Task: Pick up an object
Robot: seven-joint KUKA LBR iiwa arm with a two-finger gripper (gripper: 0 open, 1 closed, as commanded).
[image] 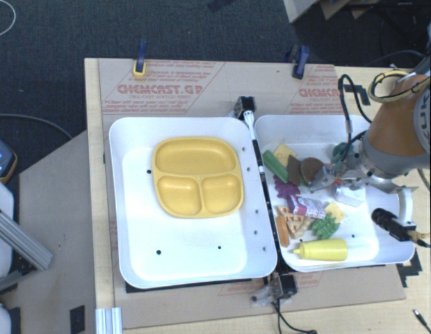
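Nearest the camera, along the front of the right bin (382,256), a yellow squeeze bottle (321,250) lies on its side. Just behind it sit a slice of toy pizza (293,224) and a small green leafy piece (327,225), with a crumpled wrapper (309,206) and a purple piece (287,190) beside them. A pale yellow wedge (335,211) lies just right of the wrapper.

Further back in the same bin, a green pepper-like piece (276,165) leans near the dividing wall, and a brown rounded piece (307,169) sits next to it. The gripper (338,179) is down among this clutter, just right of the brown piece, on the end of the grey and orange arm (400,127) that reaches in from the right. How its tool end is set cannot be made out against the clutter, and nothing is visibly lifted clear of the bin floor.

In the left bin (132,221), a yellow divided plate (199,175) rests flat in the far half.

As I read it, the pick is at the reaching stage: the arm has a candidate near it, likely the brown piece or something beside it, but no grasp is confirmed and the lift remains.
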